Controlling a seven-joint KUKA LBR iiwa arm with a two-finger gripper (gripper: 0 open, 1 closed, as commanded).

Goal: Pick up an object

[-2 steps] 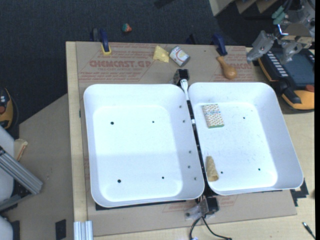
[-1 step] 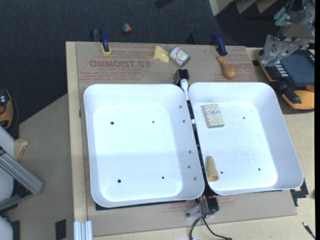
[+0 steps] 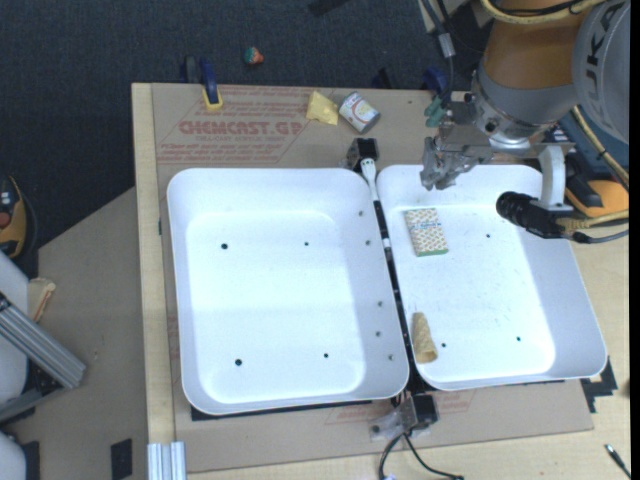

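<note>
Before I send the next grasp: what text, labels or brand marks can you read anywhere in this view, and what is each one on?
"CHEMCAST GP", red print, last letters partly hidden: on the brown board behind the bins.
Finer red lines beneath it: too small to read.
Small box on the board: markings blurred.
Patterned packet in the right bin: dots, no legible words.
</note>
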